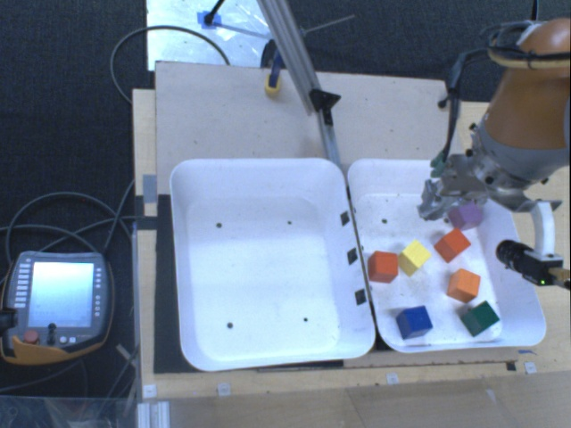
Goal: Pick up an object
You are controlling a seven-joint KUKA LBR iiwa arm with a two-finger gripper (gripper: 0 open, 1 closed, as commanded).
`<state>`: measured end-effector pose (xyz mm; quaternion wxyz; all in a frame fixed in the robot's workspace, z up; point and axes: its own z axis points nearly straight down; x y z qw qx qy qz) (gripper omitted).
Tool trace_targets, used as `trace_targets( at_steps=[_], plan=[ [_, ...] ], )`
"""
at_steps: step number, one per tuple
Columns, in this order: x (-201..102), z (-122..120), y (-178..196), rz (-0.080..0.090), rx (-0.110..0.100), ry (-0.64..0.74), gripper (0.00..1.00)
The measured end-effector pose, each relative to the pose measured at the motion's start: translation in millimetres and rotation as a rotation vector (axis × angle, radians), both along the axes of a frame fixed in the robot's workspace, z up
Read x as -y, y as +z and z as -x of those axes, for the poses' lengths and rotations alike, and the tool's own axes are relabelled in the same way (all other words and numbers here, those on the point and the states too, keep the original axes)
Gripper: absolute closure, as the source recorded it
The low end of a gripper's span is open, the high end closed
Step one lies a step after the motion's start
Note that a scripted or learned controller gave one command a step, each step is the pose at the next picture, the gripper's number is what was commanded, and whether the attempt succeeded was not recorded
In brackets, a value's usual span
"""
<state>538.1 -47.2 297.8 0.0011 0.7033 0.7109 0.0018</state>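
The right bin (533, 328) holds several coloured cubes. A purple cube (467, 215) lies near its back, with a red-orange cube (452, 244) just in front of it. Further forward are a yellow cube (414, 257), a red cube (383, 266), an orange cube (463, 284), a blue cube (414, 321) and a green cube (480, 317). My gripper (439, 199) hangs over the back of this bin, just left of the purple cube and partly covering its upper edge. Nothing can be seen held in it.
The left bin (192, 181) sits beside the right one, with a dark hinge strip (351, 255) between them. A slanted metal pole (290, 38) crosses the back of the bench. A teach pendant (53, 306) lies off the bench at the left.
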Motion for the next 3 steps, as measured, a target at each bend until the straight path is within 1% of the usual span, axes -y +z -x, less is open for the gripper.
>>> trace_targets(
  at_steps=[1, 2, 3],
  plan=[
    [-42.3, -23.4, -9.3, 0.000, -0.001, -0.001, 1.00],
    [-91.7, -29.6, -33.6, -0.001, -0.005, -0.001, 1.00],
    [-139.8, -50.4, -42.2, -0.001, -0.001, 0.000, 1.00]
  ],
)
